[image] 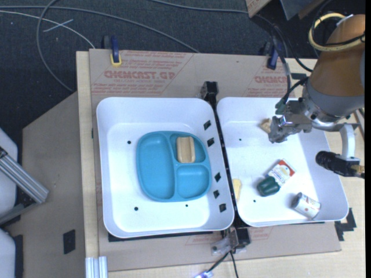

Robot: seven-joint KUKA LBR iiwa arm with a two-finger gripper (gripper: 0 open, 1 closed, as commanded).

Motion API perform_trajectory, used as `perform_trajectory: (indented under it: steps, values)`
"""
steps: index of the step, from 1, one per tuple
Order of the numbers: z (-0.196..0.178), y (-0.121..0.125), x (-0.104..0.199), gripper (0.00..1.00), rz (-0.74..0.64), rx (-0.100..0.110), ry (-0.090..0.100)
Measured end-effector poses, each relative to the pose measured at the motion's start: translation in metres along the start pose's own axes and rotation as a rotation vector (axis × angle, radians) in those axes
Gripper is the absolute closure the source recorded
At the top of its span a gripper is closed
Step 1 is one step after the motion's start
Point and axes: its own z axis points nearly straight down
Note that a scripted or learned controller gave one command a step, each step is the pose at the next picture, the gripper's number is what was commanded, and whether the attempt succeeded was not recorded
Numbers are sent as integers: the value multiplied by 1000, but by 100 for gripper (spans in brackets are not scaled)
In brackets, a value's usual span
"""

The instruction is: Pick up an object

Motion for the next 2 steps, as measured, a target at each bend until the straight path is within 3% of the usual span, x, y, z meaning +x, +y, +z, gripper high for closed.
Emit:
perform_trajectory:
  steps: [2]
  values:
    - [-5,-21,95,100,0,1,0]
